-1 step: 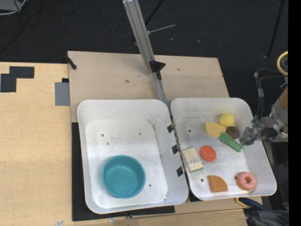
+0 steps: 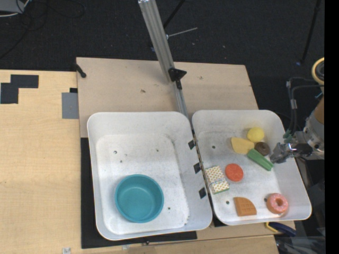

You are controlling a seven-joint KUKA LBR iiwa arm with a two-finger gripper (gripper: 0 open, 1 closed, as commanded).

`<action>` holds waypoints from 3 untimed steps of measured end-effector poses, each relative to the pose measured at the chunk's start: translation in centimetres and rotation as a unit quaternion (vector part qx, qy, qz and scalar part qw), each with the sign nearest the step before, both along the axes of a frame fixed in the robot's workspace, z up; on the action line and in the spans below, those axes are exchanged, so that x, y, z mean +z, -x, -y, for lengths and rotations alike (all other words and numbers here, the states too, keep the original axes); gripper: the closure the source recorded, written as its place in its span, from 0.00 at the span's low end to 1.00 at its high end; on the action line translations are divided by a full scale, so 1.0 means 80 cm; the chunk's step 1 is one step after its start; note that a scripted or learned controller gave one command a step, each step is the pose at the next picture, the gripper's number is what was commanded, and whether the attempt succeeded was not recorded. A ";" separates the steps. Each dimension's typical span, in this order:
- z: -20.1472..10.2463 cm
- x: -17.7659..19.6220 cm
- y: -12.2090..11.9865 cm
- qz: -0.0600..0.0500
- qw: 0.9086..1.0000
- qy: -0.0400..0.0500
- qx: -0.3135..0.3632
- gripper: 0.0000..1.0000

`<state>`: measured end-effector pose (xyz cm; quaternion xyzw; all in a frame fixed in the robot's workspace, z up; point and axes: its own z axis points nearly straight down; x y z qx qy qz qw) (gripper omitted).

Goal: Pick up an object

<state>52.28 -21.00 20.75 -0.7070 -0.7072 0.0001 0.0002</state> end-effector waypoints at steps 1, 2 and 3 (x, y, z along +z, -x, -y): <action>0.012 -0.069 0.003 -0.002 1.000 -0.001 0.000 0.00; 0.009 -0.146 0.002 -0.001 1.000 0.000 0.000 0.00; 0.010 -0.144 0.001 0.001 1.000 0.000 0.000 0.00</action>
